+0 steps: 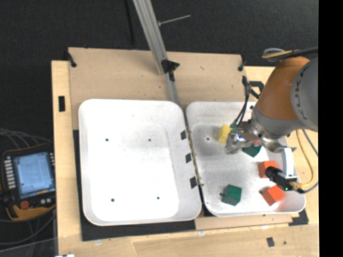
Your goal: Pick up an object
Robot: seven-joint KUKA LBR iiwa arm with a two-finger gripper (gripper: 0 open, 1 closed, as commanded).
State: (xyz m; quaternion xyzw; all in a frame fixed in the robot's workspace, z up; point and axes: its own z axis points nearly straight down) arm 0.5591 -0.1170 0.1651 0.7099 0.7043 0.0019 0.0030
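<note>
Camera view, single frame. The tabletop (61, 143) carries 2 shallow white bins side by side: a left bin (128, 167) and a right bin (211, 167).

Loose objects counted: 5, all in the right bin. By colour: yellow 1, green 2, orange 2.

- Yellow block (223, 134): 1, in the middle of the right bin towards its far side, just left of the gripper (235, 142). Touching or a hair apart, cannot tell.
- Dark green piece (251, 151): 1, just right of the gripper, partly covered by the wrist.
- Green block (231, 195): 1, close to the near wall, well apart from the gripper and standing alone.
- Far orange block (263, 169): 1, right part of the bin, partly hidden.
- Near orange block (272, 196): 1, near-right corner, close to the wall.

The arm comes in from the right, with its orange band (281, 92) above the far-right part of the right bin. The gripper is low over the bin floor, between the yellow block and the dark green piece. Whether it is open or closed cannot be told, and nothing is seen held in it.

Left bin floor: 4 small dark dots. Seam between the bins: 3 black clips (188, 158). One metal rail (151, 31) slants from the far side down to that seam. One pendant (32, 175) with a lit screen lies left of the tabletop.
</note>
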